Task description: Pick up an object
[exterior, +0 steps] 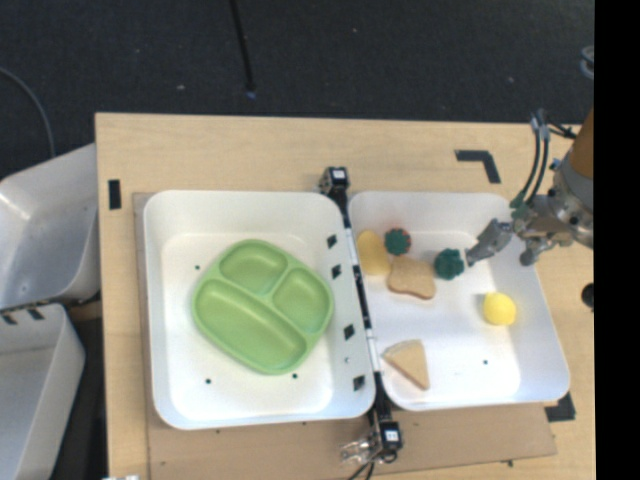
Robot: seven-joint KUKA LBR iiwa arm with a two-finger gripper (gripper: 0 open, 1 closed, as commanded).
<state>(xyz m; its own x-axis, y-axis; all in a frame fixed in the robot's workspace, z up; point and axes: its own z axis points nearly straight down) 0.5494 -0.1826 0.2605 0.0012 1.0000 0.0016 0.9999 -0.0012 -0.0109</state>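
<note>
The gripper (508,245), its two fingers spread and holding nothing, hangs over the right bin (530,368) with the dark green ball (449,262) just to its left.

A green divided plate (262,306) lies in the left white bin (160,368) on the wooden bench (230,148).

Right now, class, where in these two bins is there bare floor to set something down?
Free: right bin floor between yellow ball and tan wedge; left bin corners around green divided plate. Crowded: right bin's upper left, by toast slice and two green balls.
</note>
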